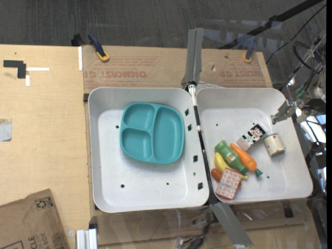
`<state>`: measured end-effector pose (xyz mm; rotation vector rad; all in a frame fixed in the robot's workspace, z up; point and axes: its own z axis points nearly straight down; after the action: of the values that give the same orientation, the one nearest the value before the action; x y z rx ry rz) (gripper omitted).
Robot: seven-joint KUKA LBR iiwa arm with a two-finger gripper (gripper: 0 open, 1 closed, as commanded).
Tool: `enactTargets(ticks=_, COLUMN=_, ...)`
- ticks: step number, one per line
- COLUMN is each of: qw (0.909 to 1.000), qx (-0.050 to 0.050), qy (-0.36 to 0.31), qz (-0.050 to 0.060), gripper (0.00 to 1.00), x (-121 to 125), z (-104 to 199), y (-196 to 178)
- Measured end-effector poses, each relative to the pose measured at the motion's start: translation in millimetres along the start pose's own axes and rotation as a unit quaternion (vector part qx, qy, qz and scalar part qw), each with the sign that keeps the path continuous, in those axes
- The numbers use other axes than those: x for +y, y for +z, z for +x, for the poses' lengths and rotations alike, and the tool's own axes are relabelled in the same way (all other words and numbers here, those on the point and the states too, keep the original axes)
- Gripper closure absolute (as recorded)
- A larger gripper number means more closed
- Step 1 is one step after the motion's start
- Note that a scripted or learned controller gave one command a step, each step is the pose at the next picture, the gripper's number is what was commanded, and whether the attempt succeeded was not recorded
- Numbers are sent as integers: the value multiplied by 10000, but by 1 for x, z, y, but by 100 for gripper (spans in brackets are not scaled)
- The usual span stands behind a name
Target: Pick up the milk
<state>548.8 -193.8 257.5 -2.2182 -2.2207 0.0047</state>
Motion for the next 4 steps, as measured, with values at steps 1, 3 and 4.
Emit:
enactTargets(ticks=1, qw=9992, qx=-5, qy=-399, qz=-22, gripper=0, x=18, z=25, y=138)
enactTargets(ticks=3, qw=9987, qx=-83, qy=-468, qz=-175, gripper=100, x=17, z=19, y=141)
enactTargets(ticks=4, qw=9997, qx=-6, qy=-251, qz=-9, gripper=100, x=47, z=82, y=45)
